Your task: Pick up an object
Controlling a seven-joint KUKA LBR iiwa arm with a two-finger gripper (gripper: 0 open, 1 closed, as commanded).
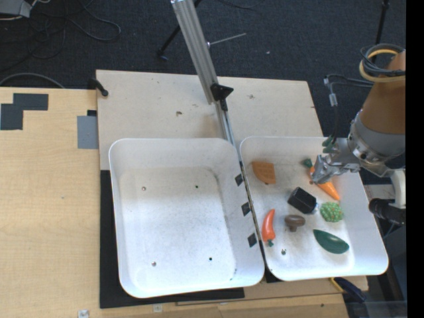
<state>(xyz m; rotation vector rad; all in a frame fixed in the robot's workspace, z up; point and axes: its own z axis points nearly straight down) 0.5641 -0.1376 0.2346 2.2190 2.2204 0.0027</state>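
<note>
Bins (126, 152): two shallow white plastic ones stand side by side on the desk (159, 105), with rounded corners. The left bin has a smooth floor with a few small dark dots on it. The right bin (371, 260) carries six small objects, one of each kind. At about 10 o'clock in this bin lies one flat orange-brown piece (264, 171), like a slice of bread. Near the middle is one black block (303, 200) with boxy edges. Below it is one small brown mushroom shape (294, 222). At 8 o'clock, close to the wall between the bins, lies one long red-orange pepper (268, 226). At 3 o'clock is one round green ball with a bumpy surface (330, 212), and at 5 o'clock one dark green, smooth leaf-like piece (330, 242). One orange carrot (328, 188), cone shaped, lies at about 2 o'clock.

The grey metal tool (322, 171) hangs over the right bin at 2 o'clock, directly at the upper end of the carrot. I cannot tell if it is open or closed, or if it touches the carrot.

One ribbed aluminium bar (197, 45) rises at 12 o'clock from the desk.
</note>
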